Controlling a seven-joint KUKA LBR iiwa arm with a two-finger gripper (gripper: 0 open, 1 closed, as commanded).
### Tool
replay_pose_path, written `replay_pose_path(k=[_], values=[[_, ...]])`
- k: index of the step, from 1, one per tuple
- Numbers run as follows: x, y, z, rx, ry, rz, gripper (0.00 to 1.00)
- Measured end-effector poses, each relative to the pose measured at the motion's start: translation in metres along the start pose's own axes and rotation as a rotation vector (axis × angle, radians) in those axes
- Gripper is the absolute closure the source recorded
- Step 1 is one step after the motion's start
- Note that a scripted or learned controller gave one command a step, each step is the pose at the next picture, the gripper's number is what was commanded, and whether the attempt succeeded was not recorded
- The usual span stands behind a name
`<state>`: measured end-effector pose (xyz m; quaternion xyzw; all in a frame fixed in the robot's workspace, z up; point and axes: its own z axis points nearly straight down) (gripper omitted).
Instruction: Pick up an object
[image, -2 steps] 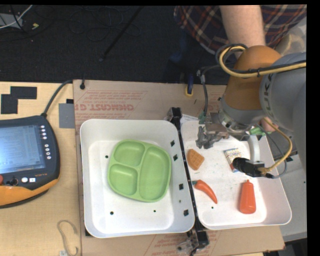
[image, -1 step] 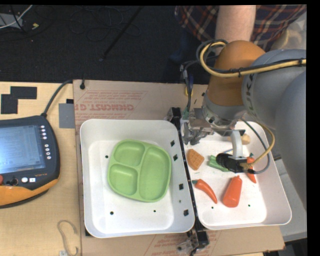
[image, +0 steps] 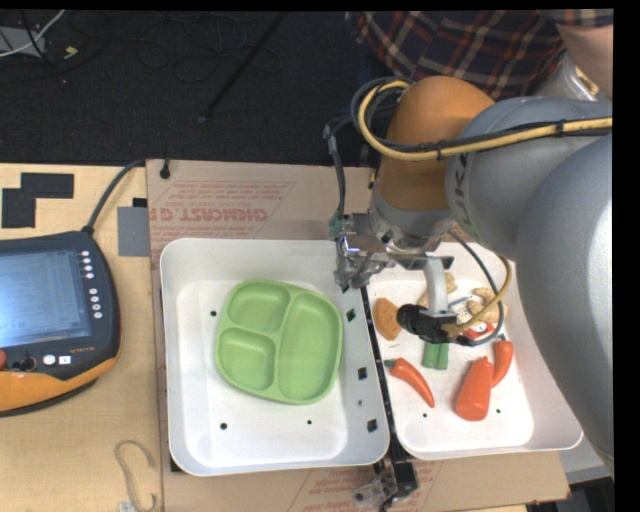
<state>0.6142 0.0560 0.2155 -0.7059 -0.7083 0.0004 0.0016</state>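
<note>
The smooth grey arm (image: 540, 200) reaches over the right bin (image: 520, 425) (glossy white and shallow, like the left bin (image: 190, 420)). A matte green three-part plate (image: 280, 342) lies in the left one. The right one holds a tapered orange carrot (image: 475, 390), a curved red pepper (image: 410, 378), a green block (image: 435, 355) and a round tan biscuit (image: 386, 318). The metal gripper (image: 348, 272) hangs over the rims between the bins. Whether it is open, or grips anything, cannot be told.

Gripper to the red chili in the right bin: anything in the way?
A brown biscuit lies in the right bin between the gripper and the red chili, flat on the floor, so a move from above would likely clear it. A green block sits close to the chili's upper right.
</note>
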Motion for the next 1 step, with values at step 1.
replay_pose_path(k=[1], values=[[0.0339,0.0095,-0.0154,-0.001,-0.001,0.000,1.00]])
